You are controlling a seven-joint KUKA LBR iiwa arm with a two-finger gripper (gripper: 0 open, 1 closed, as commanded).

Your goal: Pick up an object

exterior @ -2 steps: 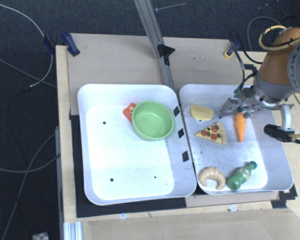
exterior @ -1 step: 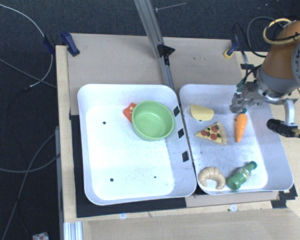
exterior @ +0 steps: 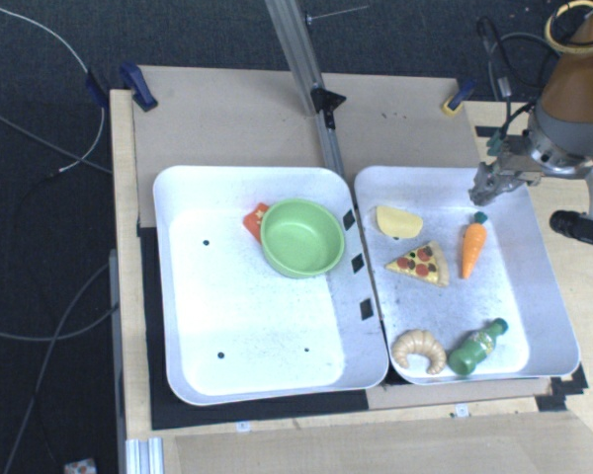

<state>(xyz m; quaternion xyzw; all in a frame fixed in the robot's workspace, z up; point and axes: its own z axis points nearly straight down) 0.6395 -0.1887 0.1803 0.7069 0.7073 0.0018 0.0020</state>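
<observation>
The end effector [exterior: 484, 194] is positioned over the far edge of the right bin [exterior: 544, 294], directly above the leafy top of the toy carrot [exterior: 471, 249]. Whether its fingers are apart or together cannot be determined, and no object is visible between them.

Contents of the right bin:
- Toy carrot: near the far edge, lying roughly lengthwise, green top toward the end effector.
- Yellow cheese wedge [exterior: 399, 222]: far-left area of the bin.
- Toy pizza slice [exterior: 420, 263]: just beside the carrot, toward the bin's centre.
- Toy croissant [exterior: 421, 350]: near edge.
- Green bottle [exterior: 475, 348]: near edge, just beside the croissant, lying on its side.

Contents of the left bin [exterior: 208, 294]:
- Green bowl [exterior: 300, 236]: upright, far-right corner.
- Red object [exterior: 254, 220]: touching the bowl's left side, partly hidden.

Both bins rest side by side on the desk [exterior: 227, 117].
</observation>
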